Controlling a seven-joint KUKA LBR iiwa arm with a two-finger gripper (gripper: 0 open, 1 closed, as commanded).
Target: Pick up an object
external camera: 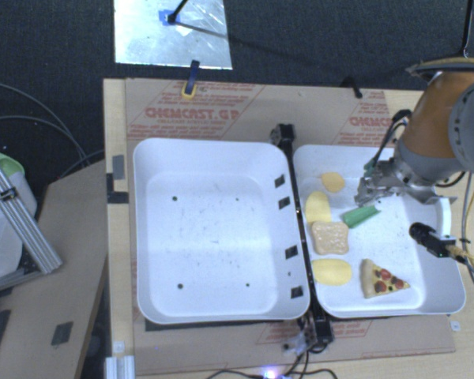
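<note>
Two shallow white bins stand side by side on a brown board. The left bin (213, 227) has only small dark specks on its floor. The right bin (438, 279) holds all the small things. Near its back lies a small round yellow piece (332, 182). Just in front of it, beside the wall between the bins, is a longer yellow piece (317, 208). In front of that lies a slice of bread (330, 238), touching or almost touching it. Further toward the front is a flat yellow oval (332, 272), and to the right of it a pizza slice (385, 279) with red spots.

The gripper (373, 186) is low over the right bin, and a green block (359, 215) lies tilted just under it. I cannot tell how the gripper is set, or whether it touches the block.
</note>
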